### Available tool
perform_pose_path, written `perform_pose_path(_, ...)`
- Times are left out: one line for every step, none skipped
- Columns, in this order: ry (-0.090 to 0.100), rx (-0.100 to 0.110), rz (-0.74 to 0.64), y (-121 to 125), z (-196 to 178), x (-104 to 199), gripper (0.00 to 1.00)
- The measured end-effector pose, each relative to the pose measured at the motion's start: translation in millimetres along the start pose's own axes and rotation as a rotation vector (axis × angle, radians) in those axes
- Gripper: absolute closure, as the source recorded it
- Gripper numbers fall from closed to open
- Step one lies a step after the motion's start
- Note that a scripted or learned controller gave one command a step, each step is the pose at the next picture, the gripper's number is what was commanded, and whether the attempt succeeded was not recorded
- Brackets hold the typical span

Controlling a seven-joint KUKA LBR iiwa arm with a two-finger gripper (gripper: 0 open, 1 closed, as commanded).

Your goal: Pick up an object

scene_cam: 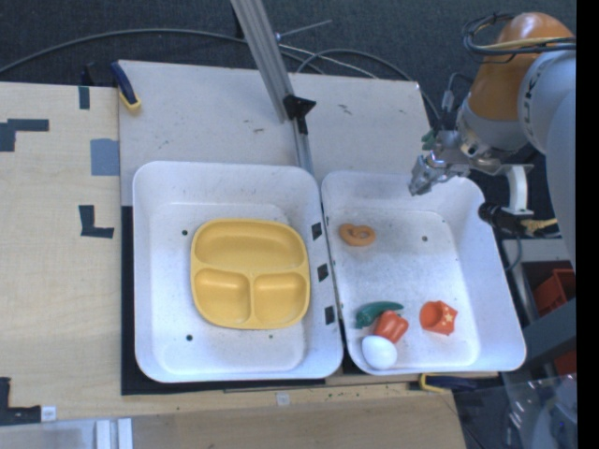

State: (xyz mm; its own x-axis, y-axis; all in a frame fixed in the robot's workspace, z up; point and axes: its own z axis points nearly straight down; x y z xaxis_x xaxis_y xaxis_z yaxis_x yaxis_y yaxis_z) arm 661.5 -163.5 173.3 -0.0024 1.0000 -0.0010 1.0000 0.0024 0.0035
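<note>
One claw [420,181] hangs over the far right corner of the right bin [487,251]; whether it is apart or together cannot be told. The bin holds a brown pretzel [357,235] near its middle, plus a red-and-green pepper [385,321], white egg [379,352] and orange block [438,316] near its front. The left bin [159,251] carries a yellow divided plate [250,273].

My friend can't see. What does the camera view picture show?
A robot arm's tool hovers over the right bin's back corner. That bin holds a pretzel, a red pepper, a white egg and an orange block. The left bin holds a yellow tray.
</note>
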Motion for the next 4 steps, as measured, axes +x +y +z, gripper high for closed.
perform_pose_path(0.0, -0.002, 0.0, 2, -63, 5, 1.0)
perform_pose_path(0.0, -0.001, 0.0, 3, -104, 5, 1.0)
perform_pose_path(0.002, 0.005, -0.005, 6, -95, 68, 1.0)
perform_pose_path(0.002, 0.005, -0.004, 8, -93, 119, 1.0)
